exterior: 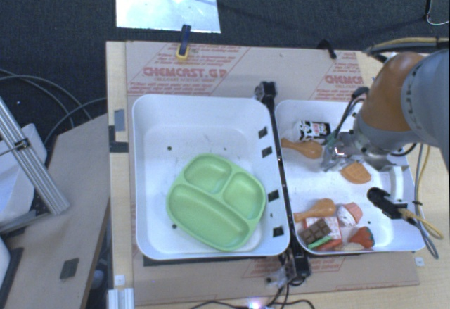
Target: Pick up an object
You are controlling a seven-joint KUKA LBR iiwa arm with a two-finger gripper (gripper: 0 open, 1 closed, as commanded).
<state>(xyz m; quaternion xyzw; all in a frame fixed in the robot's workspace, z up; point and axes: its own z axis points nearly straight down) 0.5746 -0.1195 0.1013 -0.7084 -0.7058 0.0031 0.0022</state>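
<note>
Tabletop (211,65) carries two white bins so toys stay corralled within the arm's reach. The left bin (158,117) holds a green tray (216,200). In the right bin (295,181), the arm's jaws (332,155) hang low beside a drumstick (302,148), likely the target; whether they are open or grip anything, I cannot tell. Other toys cluster at the near edge.

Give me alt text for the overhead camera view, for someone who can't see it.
A grey robot arm reaches from the right over the right-hand white bin, its gripper low among toy food: a drumstick, a small cow-print carton and an orange piece. The left bin holds a green divided plate.
</note>
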